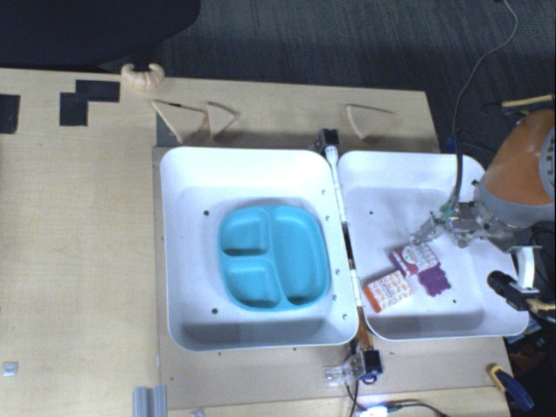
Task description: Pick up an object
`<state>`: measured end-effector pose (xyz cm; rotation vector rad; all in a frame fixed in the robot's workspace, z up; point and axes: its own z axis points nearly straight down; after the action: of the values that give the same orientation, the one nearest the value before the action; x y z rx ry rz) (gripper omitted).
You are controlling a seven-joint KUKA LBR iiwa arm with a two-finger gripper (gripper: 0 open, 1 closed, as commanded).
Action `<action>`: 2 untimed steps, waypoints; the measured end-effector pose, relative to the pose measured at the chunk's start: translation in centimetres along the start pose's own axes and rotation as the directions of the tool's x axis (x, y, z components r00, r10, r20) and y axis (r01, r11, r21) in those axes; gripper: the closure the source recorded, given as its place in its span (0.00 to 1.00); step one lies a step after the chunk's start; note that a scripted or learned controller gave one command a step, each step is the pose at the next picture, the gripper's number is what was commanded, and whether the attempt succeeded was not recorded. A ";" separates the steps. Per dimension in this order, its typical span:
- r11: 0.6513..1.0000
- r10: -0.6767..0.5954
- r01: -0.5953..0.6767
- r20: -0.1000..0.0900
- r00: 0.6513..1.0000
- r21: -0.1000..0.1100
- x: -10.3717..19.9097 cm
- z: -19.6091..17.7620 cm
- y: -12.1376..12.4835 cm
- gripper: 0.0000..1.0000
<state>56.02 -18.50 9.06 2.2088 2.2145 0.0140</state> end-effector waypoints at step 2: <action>1.000 -0.002 0.002 -0.002 1.000 -0.003 0.1 -1.1 0.2 0.00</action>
<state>56.20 -18.35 10.16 2.2060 2.2164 0.0196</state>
